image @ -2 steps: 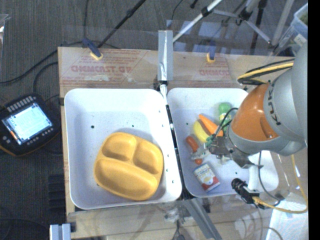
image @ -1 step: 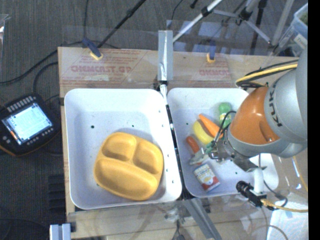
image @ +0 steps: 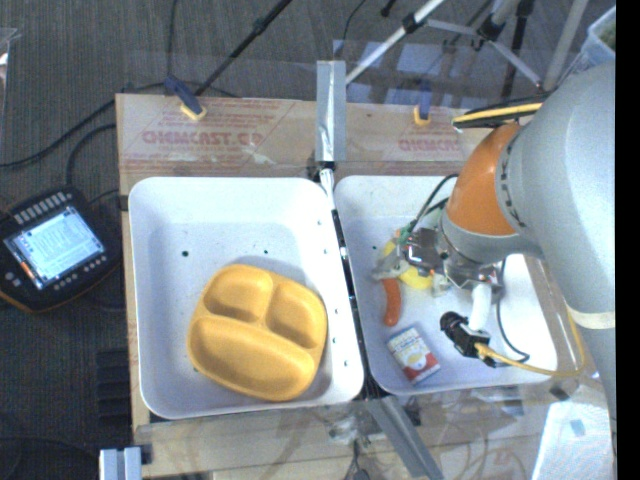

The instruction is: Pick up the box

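The box (image: 413, 354) is small, white and red, and lies flat near the front of the right bin (image: 530, 343). My gripper (image: 412, 256) hangs from the orange-banded wrist over the middle of that bin. It is low among some yellow and green items, well behind the box and apart from it. The wrist body covers much of the gripper.
An orange-red carrot-like piece (image: 391, 301) lies between the gripper and the box. A black cable plug (image: 456, 330) dangles just right of the box. The left bin (image: 160, 228) holds a large yellow sectioned tray (image: 260, 330). A pendant (image: 52, 245) sits off the bench at left.
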`<state>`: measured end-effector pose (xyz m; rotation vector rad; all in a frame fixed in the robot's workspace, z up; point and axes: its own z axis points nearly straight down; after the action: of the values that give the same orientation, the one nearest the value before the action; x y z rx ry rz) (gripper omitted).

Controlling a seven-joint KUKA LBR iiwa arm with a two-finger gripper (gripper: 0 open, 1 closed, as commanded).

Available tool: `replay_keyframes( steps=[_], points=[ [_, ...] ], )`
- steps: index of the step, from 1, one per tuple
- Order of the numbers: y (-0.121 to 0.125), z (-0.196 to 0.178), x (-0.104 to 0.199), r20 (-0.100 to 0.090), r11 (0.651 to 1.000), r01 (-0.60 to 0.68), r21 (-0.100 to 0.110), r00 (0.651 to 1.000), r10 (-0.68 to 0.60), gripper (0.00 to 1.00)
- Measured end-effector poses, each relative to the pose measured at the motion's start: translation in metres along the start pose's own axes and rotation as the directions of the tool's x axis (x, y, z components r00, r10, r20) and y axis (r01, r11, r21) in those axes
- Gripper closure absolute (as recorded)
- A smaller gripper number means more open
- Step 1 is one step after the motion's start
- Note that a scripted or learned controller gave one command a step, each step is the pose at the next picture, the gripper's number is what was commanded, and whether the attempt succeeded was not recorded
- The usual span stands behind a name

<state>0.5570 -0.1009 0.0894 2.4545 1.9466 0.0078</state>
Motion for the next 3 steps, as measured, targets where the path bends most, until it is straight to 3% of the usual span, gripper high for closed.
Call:
replay_keyframes(
  steps=[1, 3],
  points=[
    [-0.0736, -0.0029, -0.0100, -0.002, 0.999, 0.047, 0.012, 0.999, -0.047, 0.00],
    [-0.0692, -0.0014, -0.0125, 0.001, 0.970, 0.243, -0.001, 0.970, -0.243, 0.00]
  ],
)
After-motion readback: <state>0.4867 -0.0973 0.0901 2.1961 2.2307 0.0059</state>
